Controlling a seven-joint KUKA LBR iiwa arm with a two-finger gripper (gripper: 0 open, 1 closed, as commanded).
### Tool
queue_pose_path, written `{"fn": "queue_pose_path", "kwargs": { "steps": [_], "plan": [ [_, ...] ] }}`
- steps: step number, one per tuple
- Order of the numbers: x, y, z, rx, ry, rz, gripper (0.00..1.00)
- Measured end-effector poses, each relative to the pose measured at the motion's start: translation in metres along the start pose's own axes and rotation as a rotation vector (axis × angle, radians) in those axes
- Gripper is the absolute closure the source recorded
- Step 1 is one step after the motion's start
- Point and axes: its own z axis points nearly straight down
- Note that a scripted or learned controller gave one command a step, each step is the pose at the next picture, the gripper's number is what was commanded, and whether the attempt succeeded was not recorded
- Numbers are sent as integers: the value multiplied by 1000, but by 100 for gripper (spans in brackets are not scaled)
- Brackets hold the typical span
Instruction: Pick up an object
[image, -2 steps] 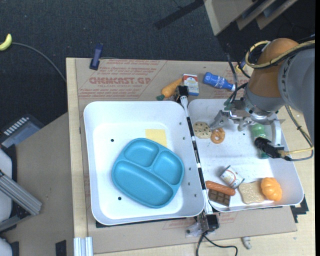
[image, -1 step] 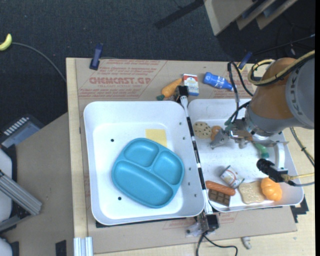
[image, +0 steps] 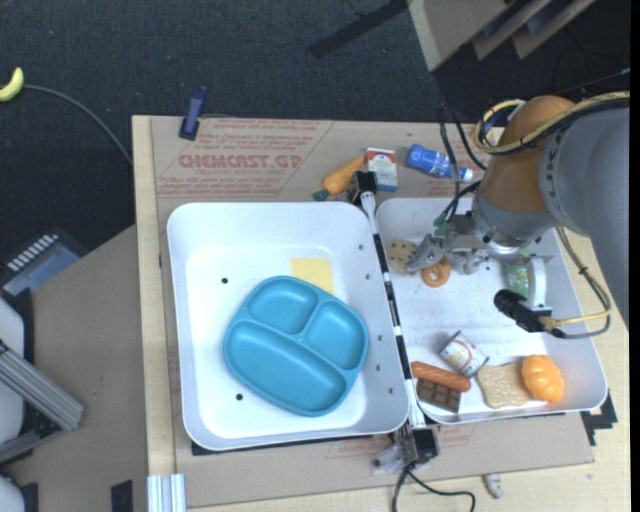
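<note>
My gripper (image: 443, 260) hangs low over the far left part of the right bin (image: 585, 330), its fingers spread open with nothing between them. A small brown ring-shaped pastry (image: 435, 276) lies on the bin floor just below the fingertips. A round tan cracker (image: 400, 252) sits just to its left. Nearer the front of this bin lie a small tin can (image: 460, 353), a red sausage (image: 440, 376), a chocolate piece (image: 438, 397), a slice of toast (image: 502, 385) and an orange fruit (image: 542, 376). A green packet (image: 517, 275) lies under the wrist.
The left bin (image: 190, 260) holds a blue divided plate (image: 295, 344) and a yellow cheese slice (image: 312, 270). Behind the bins on the board lie a blue bottle (image: 432, 160), a small carton (image: 381, 168), an orange carrot (image: 343, 177) and a blue marker (image: 192, 112).
</note>
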Motion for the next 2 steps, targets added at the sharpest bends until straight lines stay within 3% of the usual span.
{"fn": "queue_pose_path", "kwargs": {
  "steps": [1,2],
  "plan": [
    [-8,32,2,0,-1,-1,0],
    [13,18,2,4,1,-1,0]
  ]
}}
